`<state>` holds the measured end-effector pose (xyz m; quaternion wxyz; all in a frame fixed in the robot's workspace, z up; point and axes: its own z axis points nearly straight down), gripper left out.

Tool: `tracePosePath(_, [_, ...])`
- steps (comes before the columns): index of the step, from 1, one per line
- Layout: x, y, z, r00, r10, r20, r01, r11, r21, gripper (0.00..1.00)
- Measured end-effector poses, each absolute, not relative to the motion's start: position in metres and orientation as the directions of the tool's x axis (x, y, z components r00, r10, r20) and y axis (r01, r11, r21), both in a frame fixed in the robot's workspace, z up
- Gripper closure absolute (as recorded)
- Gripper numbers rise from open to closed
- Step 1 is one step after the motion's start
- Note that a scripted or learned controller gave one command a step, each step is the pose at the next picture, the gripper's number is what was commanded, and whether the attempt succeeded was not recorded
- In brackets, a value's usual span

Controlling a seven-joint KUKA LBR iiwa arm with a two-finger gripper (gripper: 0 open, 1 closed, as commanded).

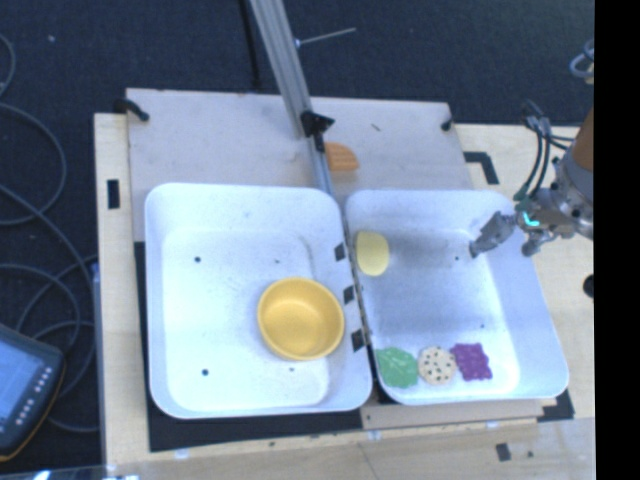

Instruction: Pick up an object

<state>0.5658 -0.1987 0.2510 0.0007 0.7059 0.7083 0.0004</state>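
In the right bin [520, 308] a pale yellow round object [372, 253] lies against the left wall. Along the near wall sit a green lump [397, 366], a chocolate-chip cookie [436, 365] and a purple piece [472, 361]. A yellow bowl [299, 318] stands in the left bin [200, 268]. My gripper [510, 233] hangs over the right bin's far right corner, open, with one finger [490, 235] pointing left and nothing between its fingers. It is well to the right of the yellow object.
An orange object [341, 158] lies on the bench behind the bins, beside a slanted aluminium rail [283, 58]. Cables run down at the arm's wrist on the right. The bench edge surrounds both bins.
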Motion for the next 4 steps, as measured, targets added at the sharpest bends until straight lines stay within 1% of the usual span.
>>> tracePosePath(1, [0.573, -0.206, 0.196, 0.000, 1.000, -0.002, 1.000, 0.000, -0.003, 0.00])
tracePosePath(2, [0.568, -0.210, 0.134, 0.001, 1.000, -0.001, 1.000, -0.001, -0.006, 0.00])
tracePosePath(3, [0.568, -0.211, 0.100, 0.002, 1.000, -0.003, 1.000, -0.002, 0.000, 0.00])
tracePosePath(4, [0.570, -0.212, 0.113, 0.006, 1.000, -0.003, 1.000, -0.006, 0.006, 1.00])
